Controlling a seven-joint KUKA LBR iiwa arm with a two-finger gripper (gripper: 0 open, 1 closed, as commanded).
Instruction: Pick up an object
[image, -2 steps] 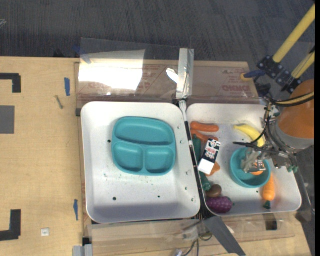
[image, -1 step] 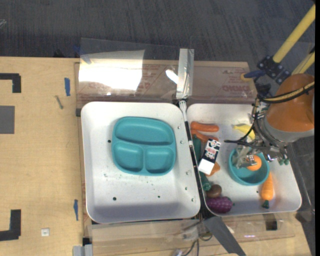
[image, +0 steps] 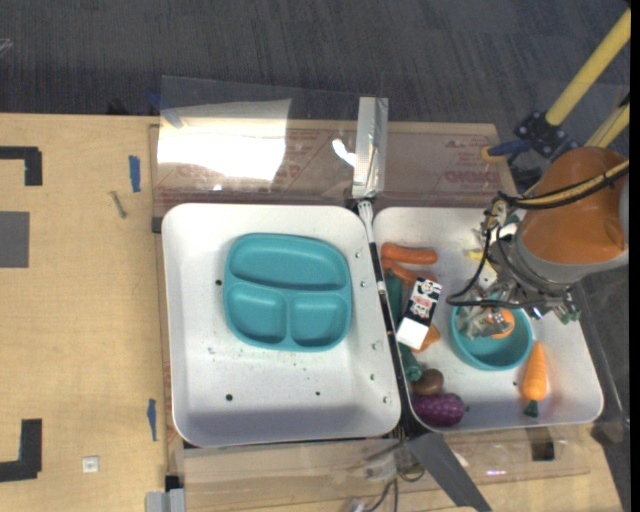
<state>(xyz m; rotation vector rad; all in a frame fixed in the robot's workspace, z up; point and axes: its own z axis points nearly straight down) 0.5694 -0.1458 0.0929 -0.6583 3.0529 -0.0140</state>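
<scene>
The right bin (image: 585, 400) holds several toy foods. A teal bowl (image: 490, 345) sits in its middle. My gripper (image: 490, 320) hangs over this bowl, reaching down into it, with the arm's orange band (image: 575, 205) above it. A small orange piece (image: 503, 322) shows inside the bowl right at the gripper. An orange carrot (image: 535, 375) lies just right of the bowl. A white and black box (image: 421, 308) leans to the bowl's left. An orange sausage-like piece (image: 408, 255) lies at the bin's back left.
Purple grapes (image: 440, 407) and a brown piece (image: 428, 380) sit at the right bin's front left. A green item (image: 395, 296) rests along the divider wall. The left bin (image: 190, 380) holds a teal divided plate (image: 288, 290). Cables hang near the wrist.
</scene>
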